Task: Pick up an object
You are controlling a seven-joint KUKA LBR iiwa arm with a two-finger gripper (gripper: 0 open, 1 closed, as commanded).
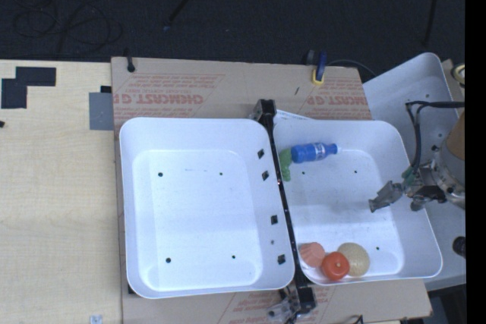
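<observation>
the claw [395,193] hangs over the right bin [414,254] near that bin's right wall, and whether it is spread or pressed together cannot be told from this slant; nothing shows in its grip.

the things on offer all lie in the right bin. a blue bottle [314,152] lies on its side near the bin's far left corner, its cap end toward the middle, with a green piece [285,164] just beside it against the divider between the bins. in the near left corner three small round things crowd together, touching: a pale pink one [311,253], a red-orange one [335,265] and a cream one [355,258].

the bottle looks like light, stiff plastic, smooth and likely to roll; taking it across the middle of the barrel seems safest. the round things look light too, but packed so close that a grab at one would likely nudge its neighbours. the left bin [140,140] sits alongside.
</observation>
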